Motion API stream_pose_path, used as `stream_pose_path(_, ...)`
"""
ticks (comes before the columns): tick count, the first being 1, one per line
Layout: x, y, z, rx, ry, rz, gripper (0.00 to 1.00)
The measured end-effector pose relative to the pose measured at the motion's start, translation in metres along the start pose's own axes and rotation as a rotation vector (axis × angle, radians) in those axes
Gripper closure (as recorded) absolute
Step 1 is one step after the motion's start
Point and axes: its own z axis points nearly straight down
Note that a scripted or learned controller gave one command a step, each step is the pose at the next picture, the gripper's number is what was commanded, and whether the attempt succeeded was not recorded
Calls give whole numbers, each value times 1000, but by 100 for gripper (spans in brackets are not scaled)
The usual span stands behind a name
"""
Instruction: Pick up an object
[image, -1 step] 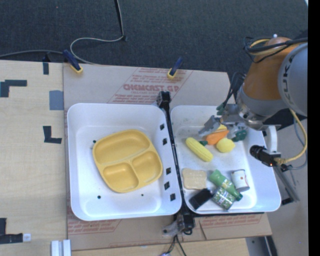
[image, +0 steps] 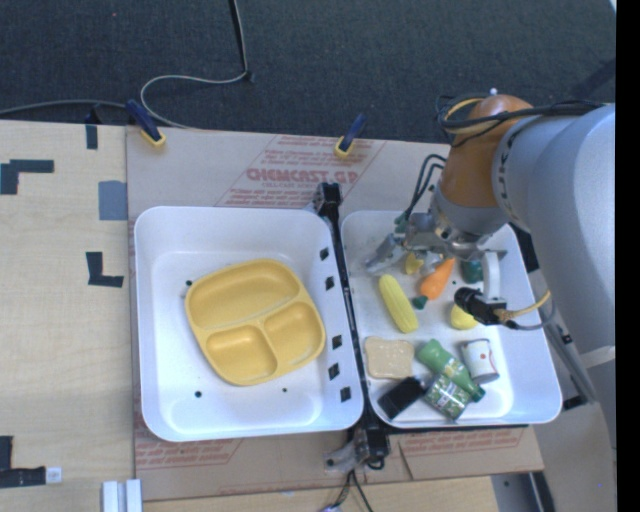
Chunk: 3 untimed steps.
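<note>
The pincer is hanging low over the far part of the right bin, its metal fingers pointing leftward toward the divider between the bins. The fingers are spread apart and nothing is sitting between them. The grey arm, with its orange band, is reaching in from the right and covering the bin's far right corner.

Going from the left, the left bin is holding a yellow divided plate, lying flat and turned at a slant, with three compartments facing up.

In the right bin, a yellow corn cob is lying just near of the fingertips, apart from them. A tan slice of bread is sitting nearer still, close to the bin's left wall, and a black flat object is resting at its near right corner. A green bottle is lying on its side next to the bread, touching a green can beside the black object. An orange carrot is lying tilted just right of the corn, right under the wrist. Further right, a small white can with a red label is lying near the bottle, and a yellow rounded piece is sitting far of it, partly hidden by a black cable fitting.

Both bins are resting on brown cardboard, held at its far edge by two blue and yellow clamps.
</note>
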Motion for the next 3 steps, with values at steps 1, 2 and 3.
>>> stream_pose_path(1,-27,-7,22,-7,-1,1,0)
stream_pose_path(2,0,-73,22,-7,-1,2,0)
stream_pose_path(3,0,-72,13,-10,-3,1,100)
